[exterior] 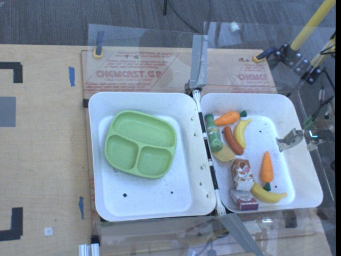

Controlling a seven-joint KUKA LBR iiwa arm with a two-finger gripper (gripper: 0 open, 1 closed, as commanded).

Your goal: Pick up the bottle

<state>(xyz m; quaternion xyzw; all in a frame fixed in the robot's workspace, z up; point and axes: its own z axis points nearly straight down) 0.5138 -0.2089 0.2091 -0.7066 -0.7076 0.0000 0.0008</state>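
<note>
Bottle: I see the green bottle (214,132) lying on its side in the right bin (303,188), at about 9 o'clock from that bin's centre, close along its left wall, cap toward 12 o'clock.
Neighbours: an orange carrot (229,118) sits just beside the cap end; a red sausage (233,140) and a banana (242,132) lie just to the bottle's 3 o'clock; a pale yellow piece (224,154) touches or nearly touches its lower end.
Gripper: the gripper (290,138) hovers over the bin's 3 o'clock side, well apart from the bottle. I cannot tell its state, and I see nothing in it.
Step in hand: in my judgement, the approach; the bottle is not yet reached.
Method advised: I would travel toward 9 o'clock, centre over the bottle's mid-body, and close across its narrow width.
Risk: the bin wall and the sausage crowd either flank, so an off-centre descent could clip them.
Left bin: holds a green divided plate (140,143); not involved.
</note>
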